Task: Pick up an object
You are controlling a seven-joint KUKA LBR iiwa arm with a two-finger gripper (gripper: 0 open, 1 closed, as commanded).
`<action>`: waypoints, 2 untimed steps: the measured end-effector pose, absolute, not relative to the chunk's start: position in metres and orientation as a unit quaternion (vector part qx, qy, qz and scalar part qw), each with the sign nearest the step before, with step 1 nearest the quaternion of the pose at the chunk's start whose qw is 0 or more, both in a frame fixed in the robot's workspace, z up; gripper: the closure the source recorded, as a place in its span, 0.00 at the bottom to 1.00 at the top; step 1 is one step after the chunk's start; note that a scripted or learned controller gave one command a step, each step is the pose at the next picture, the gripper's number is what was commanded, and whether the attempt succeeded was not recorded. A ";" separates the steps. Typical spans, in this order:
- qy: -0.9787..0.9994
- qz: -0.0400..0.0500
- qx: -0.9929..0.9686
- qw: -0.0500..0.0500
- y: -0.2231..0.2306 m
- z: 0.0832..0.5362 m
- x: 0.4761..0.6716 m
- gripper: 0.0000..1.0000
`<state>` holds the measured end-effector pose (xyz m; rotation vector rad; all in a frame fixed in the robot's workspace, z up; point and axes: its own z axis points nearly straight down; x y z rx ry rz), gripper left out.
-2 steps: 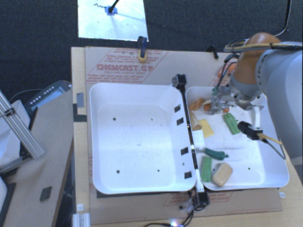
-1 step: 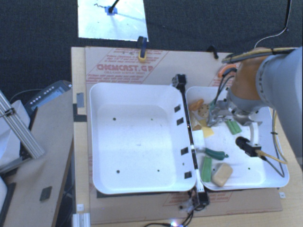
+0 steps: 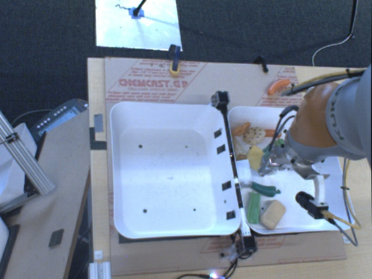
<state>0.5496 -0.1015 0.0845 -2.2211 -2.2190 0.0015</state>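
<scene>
End effector (image 3: 268,166) sits low in the right shallow white plastic bin (image 3: 331,220), tip just beside the pale yellow block (image 3: 255,156); can't tell its state, wrist blocks the view. Grey arm with orange band (image 3: 317,118) reaches in from the right. Round speckled cookie-like piece (image 3: 253,135) and orange sausage-shaped piece (image 3: 241,128) lie at the bin's far end. Dark green pepper-like piece (image 3: 265,188), lighter green oblong piece (image 3: 254,207) and tan bread-shaped chunk (image 3: 272,214) sit nearer the camera. Left white bin (image 3: 168,167) is alongside. Another orange piece (image 3: 278,86) rests on the worktop (image 3: 232,80) outside the bins.
</scene>
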 end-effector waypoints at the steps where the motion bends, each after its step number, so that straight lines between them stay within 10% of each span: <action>1: -0.711 -0.007 -0.703 -0.007 -0.052 0.192 0.635 1.00; 2: -0.712 -0.009 -0.702 -0.006 0.033 0.372 0.611 1.00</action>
